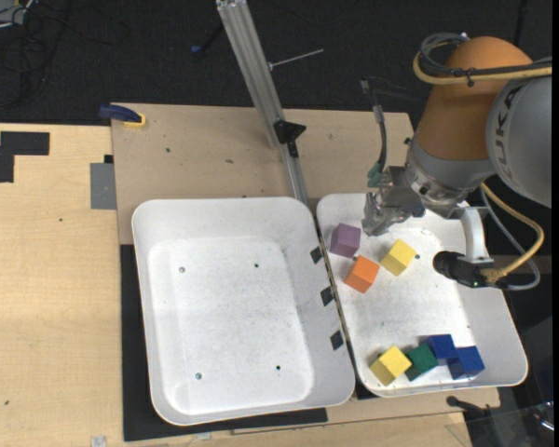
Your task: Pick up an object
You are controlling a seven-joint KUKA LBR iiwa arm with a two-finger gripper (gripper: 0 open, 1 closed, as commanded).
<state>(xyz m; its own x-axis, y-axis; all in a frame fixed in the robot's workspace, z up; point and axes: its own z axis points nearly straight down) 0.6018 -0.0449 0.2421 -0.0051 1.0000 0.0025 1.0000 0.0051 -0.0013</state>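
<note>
The two-finger metal claw [382, 217] hangs low over the far part of the right white plastic bin [503, 361], just right of the small purple cube [345, 240] and just beyond the small yellow cube [398, 257]. The view is too dark and small at the fingertips, so I cannot tell if the claw is open or closed, and nothing is seen between its tips. The things to pick are all in this right bin. Near the claw there is also one orange cube [361, 274], a little nearer to the viewer than the purple one. To do this step well, I think the claw should come straight down on one cube only, probably the purple or the yellow one, with its tips on two opposite flat faces, and not push the neighbour cubes. At the near edge of the same bin lie a second yellow cube [389, 365], one green block [421, 359] and, as it seems, two blue blocks [452, 357] touching each other. So I count seven small objects. The left white bin [168, 217] has nothing to count.
</note>
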